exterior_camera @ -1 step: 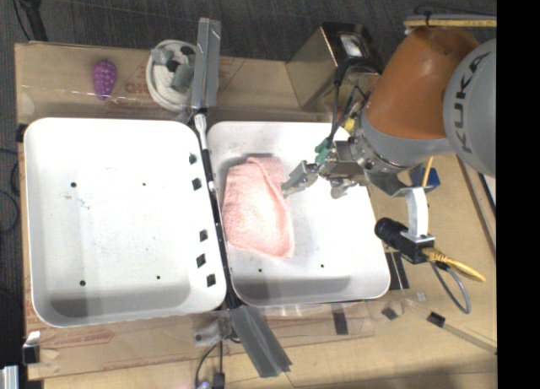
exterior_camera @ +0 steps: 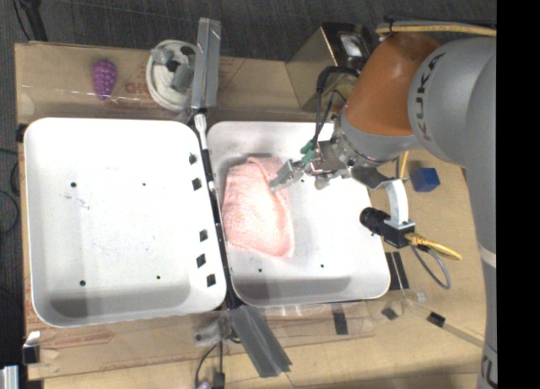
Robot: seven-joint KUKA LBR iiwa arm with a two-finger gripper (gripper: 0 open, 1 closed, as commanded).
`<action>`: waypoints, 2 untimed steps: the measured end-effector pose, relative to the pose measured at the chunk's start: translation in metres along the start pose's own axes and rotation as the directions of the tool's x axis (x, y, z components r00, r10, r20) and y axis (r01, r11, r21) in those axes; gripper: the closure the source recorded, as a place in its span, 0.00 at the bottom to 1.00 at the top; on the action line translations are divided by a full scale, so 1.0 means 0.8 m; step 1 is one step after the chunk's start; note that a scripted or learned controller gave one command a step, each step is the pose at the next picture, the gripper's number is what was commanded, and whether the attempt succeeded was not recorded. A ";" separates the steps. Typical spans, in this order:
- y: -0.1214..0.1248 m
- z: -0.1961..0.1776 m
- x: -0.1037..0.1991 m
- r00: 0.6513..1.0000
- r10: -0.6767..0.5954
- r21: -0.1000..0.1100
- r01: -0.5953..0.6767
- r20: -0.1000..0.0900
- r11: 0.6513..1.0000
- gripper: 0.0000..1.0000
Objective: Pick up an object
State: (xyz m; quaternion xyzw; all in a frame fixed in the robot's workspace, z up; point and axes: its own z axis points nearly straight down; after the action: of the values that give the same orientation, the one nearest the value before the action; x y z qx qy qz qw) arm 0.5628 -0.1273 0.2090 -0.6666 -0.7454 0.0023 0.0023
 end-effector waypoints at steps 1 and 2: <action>0.034 0.147 -0.037 0.995 -0.104 -0.006 0.104 0.002 0.995 0.00; 0.089 0.146 -0.090 0.989 -0.146 -0.005 0.146 0.001 0.989 0.00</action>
State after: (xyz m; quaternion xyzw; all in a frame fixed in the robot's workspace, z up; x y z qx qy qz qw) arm 0.6411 -0.1911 0.0920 -0.6103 -0.7922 0.0005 0.0006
